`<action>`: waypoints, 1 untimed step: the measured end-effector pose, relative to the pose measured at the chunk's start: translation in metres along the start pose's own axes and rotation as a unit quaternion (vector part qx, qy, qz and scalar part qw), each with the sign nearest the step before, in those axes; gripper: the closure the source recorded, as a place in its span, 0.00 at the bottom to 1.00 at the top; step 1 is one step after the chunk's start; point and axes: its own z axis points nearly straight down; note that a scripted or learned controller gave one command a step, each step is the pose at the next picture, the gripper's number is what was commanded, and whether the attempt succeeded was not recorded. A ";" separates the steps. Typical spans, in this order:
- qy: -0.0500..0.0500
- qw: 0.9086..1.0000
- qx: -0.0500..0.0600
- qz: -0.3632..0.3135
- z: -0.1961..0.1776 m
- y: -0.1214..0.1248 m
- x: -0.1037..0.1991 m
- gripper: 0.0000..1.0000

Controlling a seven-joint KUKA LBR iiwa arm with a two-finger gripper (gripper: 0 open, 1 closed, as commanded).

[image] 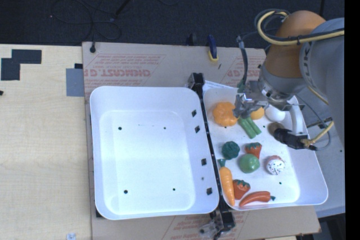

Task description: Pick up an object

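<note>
Start at the near edge of the right bin point(315, 191): you have a red chili pepper point(256, 198) lying along the front wall, with a small strawberry-like piece point(241, 188) and an orange carrot point(226, 185) tucked against the divider side. These lie flat and close together, so they leave little room for fingers between them.

Move back a row and you find a green round fruit point(248, 163), a dark green broccoli head point(230, 149), a small red piece with a green top point(253, 148) and a white speckled ball point(275, 165). They sit loosely apart, which makes them easier targets.

Farther still, an orange fruit point(225, 113), a green stalk-shaped vegetable point(248, 125), a yellow piece point(257, 113) and a white egg shape point(275, 114) crowd together. The gripper point(245, 104) is down right among these, touching or just above the stalk's upper end, most likely because the program picked that cluster. You cannot tell from this slant whether it is spread or closed, nor whether it grips anything, so treat the pick as unproven.

The left bin point(107, 121) stands beside it, and the arm's orange band point(295, 48) rises at the far right.
</note>
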 end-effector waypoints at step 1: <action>0.000 1.000 0.004 0.000 0.004 -0.003 0.000 0.00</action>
